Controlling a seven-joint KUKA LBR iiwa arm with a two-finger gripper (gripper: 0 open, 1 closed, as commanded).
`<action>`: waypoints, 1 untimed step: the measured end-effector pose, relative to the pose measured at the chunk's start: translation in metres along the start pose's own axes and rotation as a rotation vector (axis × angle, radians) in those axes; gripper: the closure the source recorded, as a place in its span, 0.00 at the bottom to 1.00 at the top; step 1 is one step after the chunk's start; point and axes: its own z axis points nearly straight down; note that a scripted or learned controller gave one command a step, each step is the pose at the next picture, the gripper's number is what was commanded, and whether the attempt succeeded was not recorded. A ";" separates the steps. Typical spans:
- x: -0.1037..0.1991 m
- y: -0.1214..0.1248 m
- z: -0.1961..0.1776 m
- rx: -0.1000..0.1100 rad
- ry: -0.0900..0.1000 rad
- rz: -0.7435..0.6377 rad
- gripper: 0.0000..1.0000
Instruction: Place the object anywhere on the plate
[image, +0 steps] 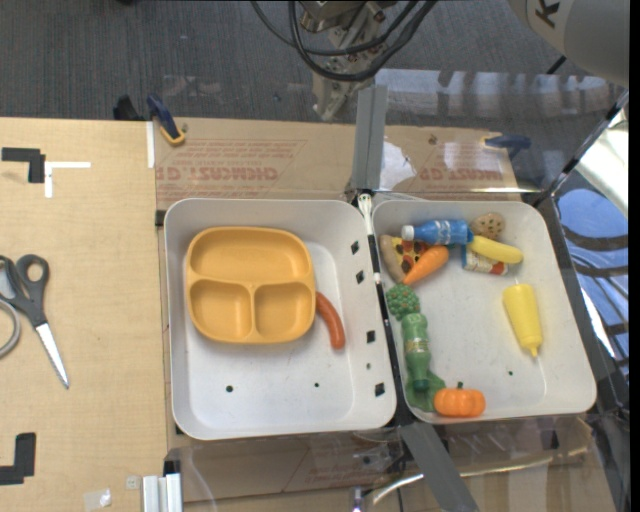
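Note:
A yellow three-compartment plate (245, 262) lies in the left white bin (280, 385), toward its back left, with nothing in its compartments. An orange-red sausage (331, 320) rests on the bin floor just off the plate's right edge. A grey part of the arm (592, 30) shows at the top right corner, high above the bench.
The right bin (475, 335) holds a blue bottle (440, 232), cookie (487, 224), banana (497, 250), carrot (427, 264), broccoli (402, 299), green bottle (415, 350), small pumpkin (459, 401) and yellow squeeze bottle (523, 315). Scissors (35, 310) lie on the bench at left.

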 end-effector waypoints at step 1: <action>0.009 0.005 0.000 0.000 0.000 -0.095 1.00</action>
